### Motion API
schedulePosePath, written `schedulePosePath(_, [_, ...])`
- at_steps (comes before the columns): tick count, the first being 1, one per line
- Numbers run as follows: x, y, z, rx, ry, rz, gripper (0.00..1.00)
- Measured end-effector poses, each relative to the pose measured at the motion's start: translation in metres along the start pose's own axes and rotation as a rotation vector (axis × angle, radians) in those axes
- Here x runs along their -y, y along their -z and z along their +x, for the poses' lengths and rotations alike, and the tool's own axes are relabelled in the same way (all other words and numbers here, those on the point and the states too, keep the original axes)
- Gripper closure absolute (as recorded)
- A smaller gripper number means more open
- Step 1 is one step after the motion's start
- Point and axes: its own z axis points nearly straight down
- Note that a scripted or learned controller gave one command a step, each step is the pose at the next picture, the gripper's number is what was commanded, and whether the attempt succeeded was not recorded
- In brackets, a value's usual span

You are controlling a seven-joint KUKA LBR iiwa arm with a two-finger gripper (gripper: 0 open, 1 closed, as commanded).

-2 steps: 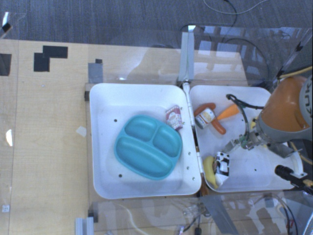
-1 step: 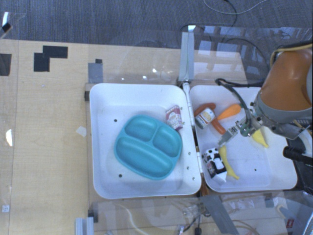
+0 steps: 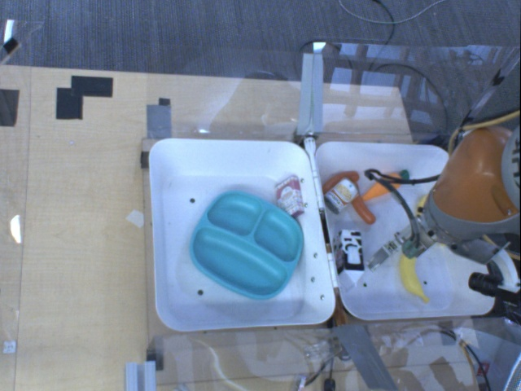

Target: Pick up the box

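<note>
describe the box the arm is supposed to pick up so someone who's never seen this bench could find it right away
Start at the right bin, the one the arm reaches over. Along its left wall, near the front corner, lies the box: small, white with black print. Its neighbours are colourful, a yellow banana to its right and orange items behind it.

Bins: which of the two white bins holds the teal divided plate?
The left bin holds the teal divided plate; the right bin holds a banana and small items.
</note>
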Motion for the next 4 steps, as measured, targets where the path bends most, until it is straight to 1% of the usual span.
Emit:
schedulePosePath(1, [-0.002,0.009,-0.001,0.003,0.001,-0.004,1.00])
schedulePosePath(2, [-0.031,0.075,0.017,0.001,0.196,-0.001,1.00])
schedulePosePath(4, [-0.037,0.095,0.015,0.008,0.197,-0.010,1.00])
